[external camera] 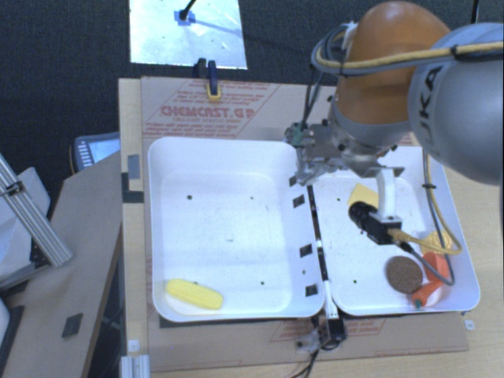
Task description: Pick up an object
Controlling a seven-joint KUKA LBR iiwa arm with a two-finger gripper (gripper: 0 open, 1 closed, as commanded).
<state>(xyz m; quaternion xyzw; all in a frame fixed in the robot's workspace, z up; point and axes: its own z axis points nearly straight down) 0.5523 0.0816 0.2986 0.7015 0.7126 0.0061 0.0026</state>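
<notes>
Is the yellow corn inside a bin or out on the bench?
Inside: the yellow corn lies on the floor of a bin, within its rim, near a corner.

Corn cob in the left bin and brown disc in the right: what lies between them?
In the camera view, just bare bin floor and the bins' adjoining rims between corn cob and brown disc.

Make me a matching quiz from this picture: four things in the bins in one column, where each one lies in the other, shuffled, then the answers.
Things:
1. corn
2. disc
3. orange piece
4. yellow wedge

Places:
A. right bin, near right corner
B. right bin, far half
C. left bin, near left corner
D. right bin, just left of the orange piece

Pairs: 1-C, 2-D, 3-A, 4-B
</notes>
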